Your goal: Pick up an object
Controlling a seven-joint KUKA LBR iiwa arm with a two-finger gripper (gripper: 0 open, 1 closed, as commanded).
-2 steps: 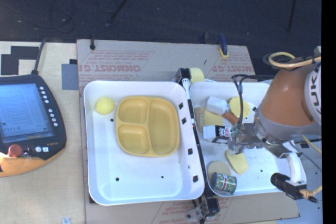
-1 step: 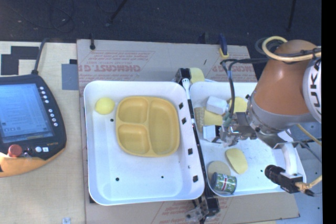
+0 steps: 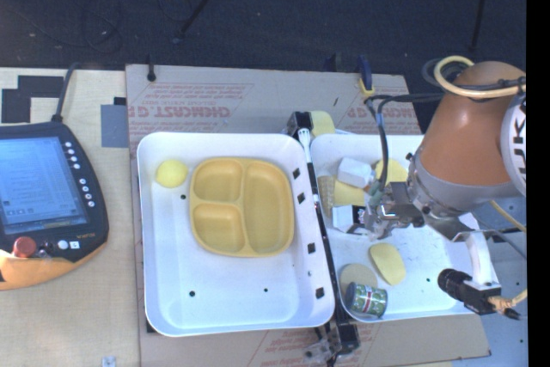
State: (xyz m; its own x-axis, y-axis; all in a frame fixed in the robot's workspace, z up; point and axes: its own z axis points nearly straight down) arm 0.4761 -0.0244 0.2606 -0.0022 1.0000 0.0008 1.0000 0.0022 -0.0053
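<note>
Red mirrored print reading roughly "OHMCRZT" runs across the cardboard sheet (image 3: 258, 103) beyond the bins, too reversed to read surely; the small can (image 3: 367, 299) carries a green label whose wording is too small to make out. The gripper (image 3: 382, 215) hangs over the middle of the right bin (image 3: 430, 292), and how its tips stand cannot be told. Just beside it, toward that bin's near edge, lies a pale yellow oval object (image 3: 388, 262), apart from the gripper. A white block (image 3: 353, 171) sits near the bin's far edge. In the left bin (image 3: 223, 296) lie a yellow divided plate (image 3: 241, 206) and a yellow ball (image 3: 171, 174).
</note>
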